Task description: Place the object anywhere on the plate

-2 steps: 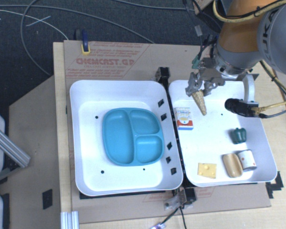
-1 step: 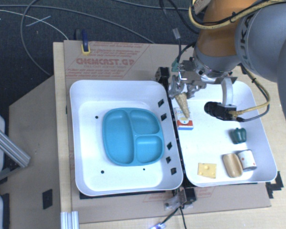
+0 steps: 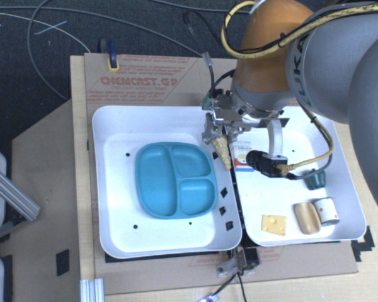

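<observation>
A blue plate (image 3: 175, 180) with three compartments lies in the left bin (image 3: 113, 137). My gripper (image 3: 216, 133) hangs over the ridge between the two bins, just past the plate's upper right corner. A tan, cone-shaped object (image 3: 223, 152) sticks out below the fingers, tilted down and to the right, and the gripper is shut on its upper end. The object's lower tip is level with the plate's right rim and is not over the plate.
The right bin (image 3: 346, 200) holds a yellow cheese slice (image 3: 273, 224), a tan roll (image 3: 306, 218) beside a small white can (image 3: 327, 210), a teal piece (image 3: 315, 180) and a white-and-red card (image 3: 240, 153). A black part with a yellow cable (image 3: 268, 163) hangs under the wrist.
</observation>
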You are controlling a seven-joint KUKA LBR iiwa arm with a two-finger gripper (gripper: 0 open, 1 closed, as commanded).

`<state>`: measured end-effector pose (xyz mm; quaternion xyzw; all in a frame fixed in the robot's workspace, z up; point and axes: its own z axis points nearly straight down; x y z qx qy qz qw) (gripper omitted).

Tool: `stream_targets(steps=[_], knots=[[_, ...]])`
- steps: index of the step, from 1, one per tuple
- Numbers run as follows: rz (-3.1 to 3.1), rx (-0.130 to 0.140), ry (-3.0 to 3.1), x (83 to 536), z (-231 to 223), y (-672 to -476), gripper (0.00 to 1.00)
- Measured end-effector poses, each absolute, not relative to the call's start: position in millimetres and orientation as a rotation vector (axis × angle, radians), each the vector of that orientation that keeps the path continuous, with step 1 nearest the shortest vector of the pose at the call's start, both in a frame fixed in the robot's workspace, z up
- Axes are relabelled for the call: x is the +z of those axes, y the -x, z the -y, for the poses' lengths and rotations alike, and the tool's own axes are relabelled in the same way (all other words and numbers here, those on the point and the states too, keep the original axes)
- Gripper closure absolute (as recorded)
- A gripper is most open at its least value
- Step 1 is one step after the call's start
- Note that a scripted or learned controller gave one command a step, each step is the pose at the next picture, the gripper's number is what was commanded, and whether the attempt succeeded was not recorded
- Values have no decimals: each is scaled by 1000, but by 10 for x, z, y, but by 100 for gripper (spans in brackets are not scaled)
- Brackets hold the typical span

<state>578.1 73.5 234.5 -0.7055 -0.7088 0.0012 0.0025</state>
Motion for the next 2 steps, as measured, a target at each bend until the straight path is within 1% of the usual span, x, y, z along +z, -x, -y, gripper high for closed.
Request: stream_targets(steps=[1, 2], knots=[[2223, 3, 2213, 2264, -1169, -5706, 100], [2220, 3, 2218, 2269, -1143, -5712, 0]])
